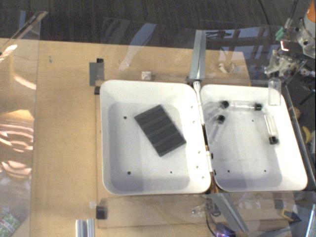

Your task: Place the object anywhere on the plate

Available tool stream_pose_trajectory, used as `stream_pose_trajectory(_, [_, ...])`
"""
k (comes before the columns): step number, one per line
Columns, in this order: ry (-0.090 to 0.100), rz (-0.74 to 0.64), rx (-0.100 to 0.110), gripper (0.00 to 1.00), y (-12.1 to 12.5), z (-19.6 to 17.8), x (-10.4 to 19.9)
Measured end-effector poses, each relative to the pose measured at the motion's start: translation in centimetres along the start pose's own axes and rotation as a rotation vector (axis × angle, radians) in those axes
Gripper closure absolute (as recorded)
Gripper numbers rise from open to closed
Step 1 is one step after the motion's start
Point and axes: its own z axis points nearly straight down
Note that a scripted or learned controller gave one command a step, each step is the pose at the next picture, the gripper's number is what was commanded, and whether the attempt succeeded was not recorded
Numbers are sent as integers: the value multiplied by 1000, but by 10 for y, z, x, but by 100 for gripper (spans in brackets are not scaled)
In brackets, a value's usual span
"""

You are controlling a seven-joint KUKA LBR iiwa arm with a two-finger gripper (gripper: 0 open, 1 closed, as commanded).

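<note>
Plate: a dark grey ribbed rectangular plate point(160, 130) was seen lying flat in the left bin point(113, 177), turned at a slant, its long axis running from about 11 to 5 o'clock.
Objects: several clear tubes with black caps point(240, 104) were found in the right bin point(296, 181); one lay across the 12 o'clock side, another point(270, 127) along the 3 o'clock side, and two short ones near 10 o'clock.
Gripper: the gripper point(280, 65) was seen at the frame's 2 o'clock, just outside the right bin's far corner; whether it was open or closed could not be told, and nothing was seen held.
Step judged: no tube had yet been picked.
Risk, grasp: the tubes looked smooth and round, so a slip or roll at closing was thought likely.
Risk, wall: the tube by the 3 o'clock wall left little room for a finger.
Risk, placing: a tube released on the plate's ribs could be expected to roll off it.
</note>
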Motion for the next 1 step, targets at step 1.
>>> stream_pose_trajectory(1, [0, -36, 0, 100, 2, -6, -17])
